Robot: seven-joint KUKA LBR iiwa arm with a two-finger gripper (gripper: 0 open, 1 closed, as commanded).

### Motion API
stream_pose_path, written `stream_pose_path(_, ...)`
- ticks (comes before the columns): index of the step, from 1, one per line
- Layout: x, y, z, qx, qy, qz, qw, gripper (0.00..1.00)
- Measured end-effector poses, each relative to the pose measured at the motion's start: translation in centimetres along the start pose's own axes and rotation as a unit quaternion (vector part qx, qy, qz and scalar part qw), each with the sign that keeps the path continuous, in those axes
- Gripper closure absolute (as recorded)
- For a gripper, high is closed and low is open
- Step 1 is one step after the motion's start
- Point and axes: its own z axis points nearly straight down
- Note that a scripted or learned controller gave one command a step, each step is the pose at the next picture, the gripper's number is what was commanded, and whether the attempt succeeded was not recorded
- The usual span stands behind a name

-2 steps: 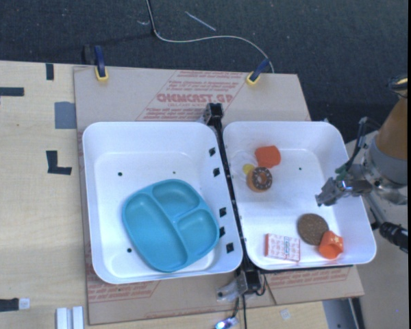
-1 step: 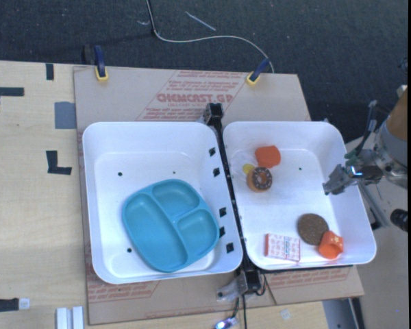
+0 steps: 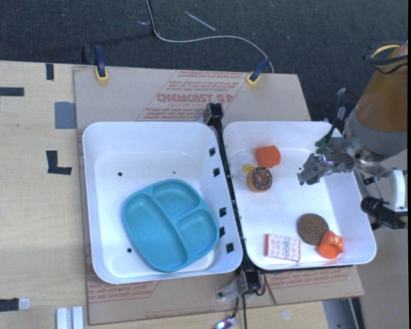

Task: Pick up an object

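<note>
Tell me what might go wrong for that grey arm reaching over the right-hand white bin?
1. The gripper hangs over bare bin floor, apart from every object, so closing there would likely grab nothing.
2. The brown round disc and small orange cup touch near the right white bin's wall; reaching for one could nudge the other.
3. The flat red-and-white packet may be hard to pinch.

On my feed the arm (image 3: 387, 112) is a bulky rounded body, its upper part orange-tan and the band below it grey. A thin dark cable loops over the orange top. The gripper (image 3: 309, 175) is dull grey metal with dark, angular parts. Beside the wrist I see a white bracket (image 3: 397, 190) and a black knob-like fitting (image 3: 378, 210).
</note>
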Motion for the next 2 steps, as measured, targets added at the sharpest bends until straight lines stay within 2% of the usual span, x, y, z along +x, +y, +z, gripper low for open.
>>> stream_pose_path(2, 10.5, 3.2, 2.6, 0.001, 0.0, 0.0, 1.0, 1.0)
